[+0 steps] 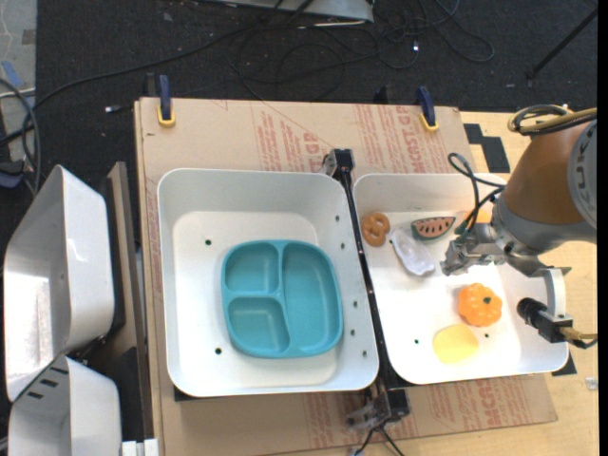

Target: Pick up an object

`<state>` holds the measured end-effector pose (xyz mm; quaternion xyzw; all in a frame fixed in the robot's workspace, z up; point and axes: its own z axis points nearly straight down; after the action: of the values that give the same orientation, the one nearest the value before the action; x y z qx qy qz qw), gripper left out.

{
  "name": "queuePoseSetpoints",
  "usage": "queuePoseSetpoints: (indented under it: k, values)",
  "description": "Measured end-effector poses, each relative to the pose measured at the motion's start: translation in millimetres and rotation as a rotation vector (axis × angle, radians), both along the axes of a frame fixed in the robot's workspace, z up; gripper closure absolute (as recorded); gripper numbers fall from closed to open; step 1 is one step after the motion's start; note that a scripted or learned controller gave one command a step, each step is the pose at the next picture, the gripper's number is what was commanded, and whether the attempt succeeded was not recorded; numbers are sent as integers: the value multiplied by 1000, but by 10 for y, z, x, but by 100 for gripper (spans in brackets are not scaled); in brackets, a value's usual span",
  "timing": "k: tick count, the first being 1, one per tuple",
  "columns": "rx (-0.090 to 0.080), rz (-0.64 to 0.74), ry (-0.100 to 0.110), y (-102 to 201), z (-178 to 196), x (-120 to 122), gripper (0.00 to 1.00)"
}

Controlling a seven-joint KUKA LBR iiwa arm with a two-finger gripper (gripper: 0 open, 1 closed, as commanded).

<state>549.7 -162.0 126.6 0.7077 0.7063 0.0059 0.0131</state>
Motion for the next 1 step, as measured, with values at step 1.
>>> queuePoseSetpoints:
  k: [1]
  values:
    - [8,4,22,-37,620,-32,100]
